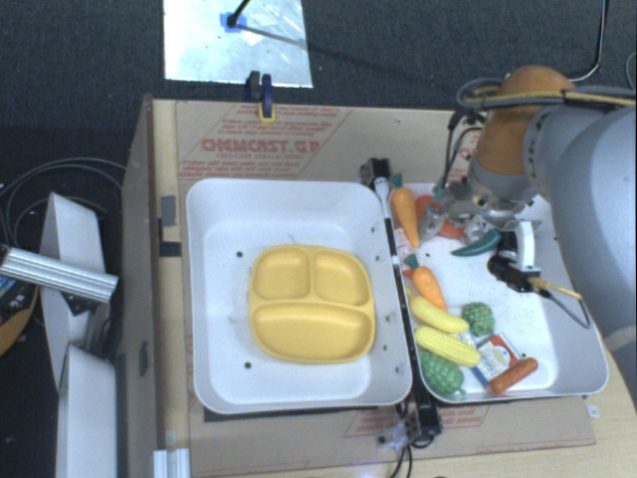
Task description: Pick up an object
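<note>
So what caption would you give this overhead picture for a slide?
Robot arm reaching over the right bin of toy vegetables, beside a left bin holding a yellow divided tray.

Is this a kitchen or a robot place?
Probably a robot test lab, not a kitchen. A robot arm reaches over two white bins; the toy corn and carrots look plastic, and cables trail on the floor.

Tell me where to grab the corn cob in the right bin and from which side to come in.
Grip the corn cob across its middle, coming straight down from above. It lies flat and long, running left to right, so the fingers should likely close across its narrow width. The banana sits close behind it and a green vegetable close in front, leaving tight gaps.
</note>
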Robot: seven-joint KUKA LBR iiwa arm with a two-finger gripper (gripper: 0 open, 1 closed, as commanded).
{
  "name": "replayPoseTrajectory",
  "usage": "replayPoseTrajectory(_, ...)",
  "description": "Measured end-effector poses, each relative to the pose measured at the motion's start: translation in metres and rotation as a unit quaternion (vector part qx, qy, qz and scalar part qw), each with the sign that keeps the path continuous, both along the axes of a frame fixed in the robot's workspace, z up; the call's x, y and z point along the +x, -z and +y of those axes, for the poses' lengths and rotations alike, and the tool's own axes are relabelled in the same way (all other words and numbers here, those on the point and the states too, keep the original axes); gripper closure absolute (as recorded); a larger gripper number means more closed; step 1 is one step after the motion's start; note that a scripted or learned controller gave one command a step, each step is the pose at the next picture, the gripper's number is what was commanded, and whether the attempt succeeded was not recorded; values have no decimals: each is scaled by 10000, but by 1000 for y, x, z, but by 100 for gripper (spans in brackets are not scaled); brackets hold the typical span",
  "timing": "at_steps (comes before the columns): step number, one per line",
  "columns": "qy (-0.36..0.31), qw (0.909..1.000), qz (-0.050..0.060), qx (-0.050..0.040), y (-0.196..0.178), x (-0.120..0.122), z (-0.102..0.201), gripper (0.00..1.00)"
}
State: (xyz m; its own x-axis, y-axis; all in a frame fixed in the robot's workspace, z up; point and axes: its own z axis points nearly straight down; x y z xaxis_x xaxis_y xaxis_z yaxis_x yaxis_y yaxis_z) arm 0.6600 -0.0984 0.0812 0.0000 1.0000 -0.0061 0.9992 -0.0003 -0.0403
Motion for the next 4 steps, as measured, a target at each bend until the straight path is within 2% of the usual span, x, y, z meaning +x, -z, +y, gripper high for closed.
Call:
replayPoseTrajectory(1, -7, 10000, 10, 20, -10, 0, 2, 100)
replayPoseTrajectory(2, -6, 10000, -7, -4, -11, 1, -1, 0)
replayPoseTrajectory(3, 13, 9997, -234, -26, -5, -10, 2, 0)
replayPoseTrajectory(4, -1, 9998, -177, 1, -4, 8, 11, 0)
